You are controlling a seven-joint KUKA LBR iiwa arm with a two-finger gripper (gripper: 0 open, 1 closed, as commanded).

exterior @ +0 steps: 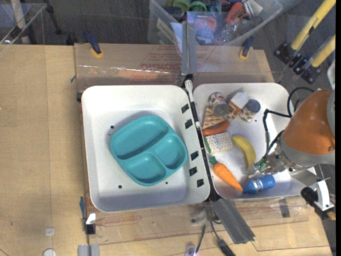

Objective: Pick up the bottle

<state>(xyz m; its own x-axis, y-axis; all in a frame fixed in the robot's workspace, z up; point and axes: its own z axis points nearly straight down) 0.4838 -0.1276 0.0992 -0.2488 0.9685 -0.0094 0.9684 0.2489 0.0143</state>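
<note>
The gripper [265, 166] is largely masked by the arm's grey wrist and orange band [311, 124], which enter from the right and are cut off at that edge; whether its fingers are spread or pressed together cannot be determined. Thin black cables loop over the right bin [277, 92] beside the wrist.

The bottle [259, 184] lies on its side at the near edge of the right bin, just below the gripper and close to it; contact between them cannot be confirmed. It is blue, smooth plastic, with a paler end toward the left.

Immediately left of the bottle lies an orange carrot [226, 176], tapered, glossy. A yellow banana [245, 149], curved, sits just beyond, left of the gripper. Further off: a patterned square card [219, 142], a red-brown sausage-shaped item [214, 127], and several small containers [234, 107] at the far end, too small to identify.

The left bin [101, 103] holds a teal plastic divided plate [147, 149], three compartments, rounded corners. A clear tub of mixed coloured items [213, 7] stands beyond the bins, partly cut off at top.
</note>
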